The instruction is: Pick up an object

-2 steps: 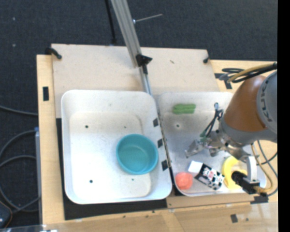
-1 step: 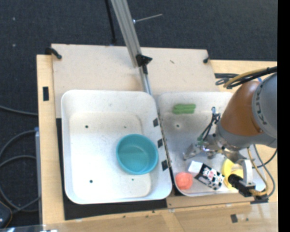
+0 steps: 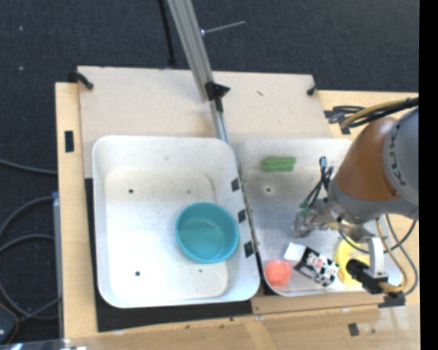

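Claw (image 3: 304, 226) just above black-white obj (image 3: 312, 262), right bin (image 3: 257, 168).

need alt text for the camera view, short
A grey and orange robot arm reaches into the right white bin, above a green block, an orange ball and a black-and-white item. The left bin holds a blue bowl.

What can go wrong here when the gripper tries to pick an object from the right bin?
1. The orange ball, black-and-white object and yellow object crowd the near wall of the right bin, so the gripper may bump a neighbour.
2. The ball could roll away.
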Controlling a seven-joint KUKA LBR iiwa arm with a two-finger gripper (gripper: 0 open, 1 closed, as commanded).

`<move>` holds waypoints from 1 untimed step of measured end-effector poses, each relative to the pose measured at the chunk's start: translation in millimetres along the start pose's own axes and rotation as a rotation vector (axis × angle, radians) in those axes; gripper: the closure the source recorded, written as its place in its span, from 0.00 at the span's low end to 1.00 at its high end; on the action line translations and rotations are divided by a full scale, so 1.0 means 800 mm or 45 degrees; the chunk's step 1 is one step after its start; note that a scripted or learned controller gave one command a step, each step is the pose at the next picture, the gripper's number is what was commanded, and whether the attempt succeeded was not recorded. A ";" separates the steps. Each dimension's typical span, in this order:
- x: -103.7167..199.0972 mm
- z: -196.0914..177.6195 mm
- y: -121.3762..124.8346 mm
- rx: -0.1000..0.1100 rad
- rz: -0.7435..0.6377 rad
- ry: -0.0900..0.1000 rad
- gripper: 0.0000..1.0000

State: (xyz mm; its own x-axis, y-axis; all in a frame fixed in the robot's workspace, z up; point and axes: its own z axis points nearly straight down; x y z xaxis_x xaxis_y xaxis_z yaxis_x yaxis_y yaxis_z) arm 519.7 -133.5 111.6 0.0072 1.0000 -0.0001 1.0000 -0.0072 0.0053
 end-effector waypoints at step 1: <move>0.000 -0.080 0.007 -0.004 -0.014 -0.002 1.00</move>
State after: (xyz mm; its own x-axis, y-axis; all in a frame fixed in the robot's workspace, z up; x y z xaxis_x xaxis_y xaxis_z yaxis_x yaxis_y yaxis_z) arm 525.2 -133.3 175.5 -0.0037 1.0000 -0.0014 1.0000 0.0037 0.0087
